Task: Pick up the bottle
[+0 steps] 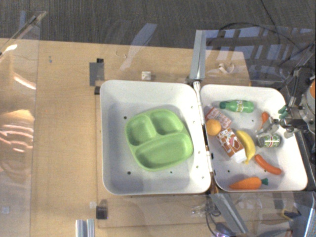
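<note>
In the camera view, two white bins sat side by side on the wooden bench. The left bin [111, 132] held a green divided plate [158, 138] near its centre, three compartments showing.

The right bin [296, 174] carried the clutter. The green bottle [237, 105] lay on its side toward 12 o'clock of that bin, cap pointing to 9 o'clock, apart from everything else. Below it, a red-and-white packet [218, 115] lay just above an orange [213, 127]. A small red-and-white carton [231, 143] lay at the centre, touching a banana [247, 144] at its 3 o'clock side. A green-labelled can [269, 140] lay toward 3 o'clock. A red chilli-shaped piece [267, 165] lay toward 5 o'clock, and a carrot [247, 183] lay at 6 o'clock along the rim.

The gripper [277, 125] hung at the bin's 3 o'clock side, just above the can and well apart from the bottle; whether it was apart or closed could not be told.
</note>
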You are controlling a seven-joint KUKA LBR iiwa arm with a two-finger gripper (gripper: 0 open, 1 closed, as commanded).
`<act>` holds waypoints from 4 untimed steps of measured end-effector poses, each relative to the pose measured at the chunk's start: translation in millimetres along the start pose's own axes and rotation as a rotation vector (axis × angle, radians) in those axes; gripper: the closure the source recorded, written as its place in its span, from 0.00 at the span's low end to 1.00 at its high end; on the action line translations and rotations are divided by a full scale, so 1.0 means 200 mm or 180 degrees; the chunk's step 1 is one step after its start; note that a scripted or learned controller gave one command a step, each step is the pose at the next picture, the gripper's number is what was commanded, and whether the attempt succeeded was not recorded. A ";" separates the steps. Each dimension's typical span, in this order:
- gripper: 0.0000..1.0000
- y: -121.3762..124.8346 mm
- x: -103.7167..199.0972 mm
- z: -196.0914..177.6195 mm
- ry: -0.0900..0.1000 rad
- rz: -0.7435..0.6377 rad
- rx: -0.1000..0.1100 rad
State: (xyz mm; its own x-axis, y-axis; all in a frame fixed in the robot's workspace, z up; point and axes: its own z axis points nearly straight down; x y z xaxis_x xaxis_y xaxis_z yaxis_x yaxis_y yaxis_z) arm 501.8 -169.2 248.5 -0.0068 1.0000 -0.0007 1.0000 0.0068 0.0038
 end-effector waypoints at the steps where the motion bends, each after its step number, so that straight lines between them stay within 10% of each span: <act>1: 0.00 0.25 -0.17 0.76 -0.0003 -0.0213 -0.0014; 2: 0.00 0.58 0.09 0.78 -0.0009 0.0110 -0.0051; 3: 0.00 0.74 0.29 0.79 -0.0018 -0.0311 0.0066; 4: 0.00 0.64 0.17 0.29 -0.0006 -0.0994 -0.0015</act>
State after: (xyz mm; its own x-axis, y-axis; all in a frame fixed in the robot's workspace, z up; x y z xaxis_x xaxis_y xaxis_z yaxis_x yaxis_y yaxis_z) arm 629.8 -135.3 190.2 -0.3137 0.9495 -0.0044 0.9495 0.3137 0.0078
